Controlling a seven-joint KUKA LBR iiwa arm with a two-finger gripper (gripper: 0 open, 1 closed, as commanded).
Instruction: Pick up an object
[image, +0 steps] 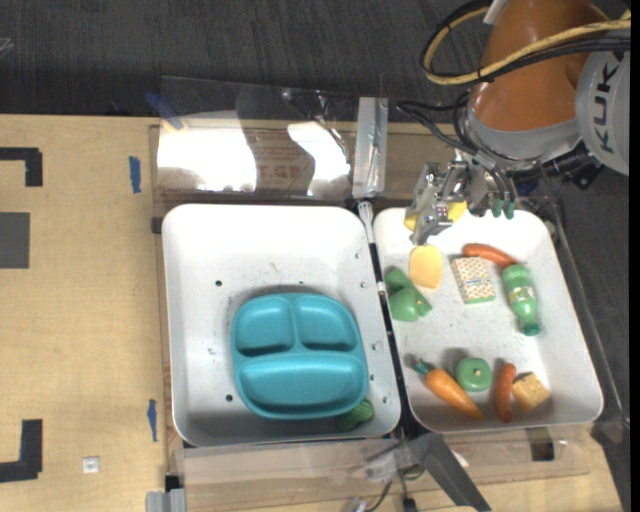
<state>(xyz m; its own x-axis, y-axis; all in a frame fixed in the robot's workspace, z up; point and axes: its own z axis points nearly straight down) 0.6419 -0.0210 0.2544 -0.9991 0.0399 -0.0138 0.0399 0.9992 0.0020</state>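
Note:
My gripper (435, 212) hangs over the far left corner of the right bin (572, 330), under the orange-banded wrist. A yellow object (454, 210) peeks out on both sides of it; whether it is held or lies beneath I cannot tell. Just in front of the gripper lies a yellow fruit (426, 267). Around it are a green pepper (405, 298), a speckled cracker box (473, 279), a red chili (488, 254) and a green bottle (521, 298). Near the front edge sit a carrot (445, 388), a green round fruit (473, 373), a red piece (503, 388) and a tan cube (531, 389).
The left bin (200, 260) holds a teal divided plate (297, 352) with a small green item (357, 411) at its front right corner. A ridge (380, 300) separates the two bins. Cables and the arm's body crowd the upper right.

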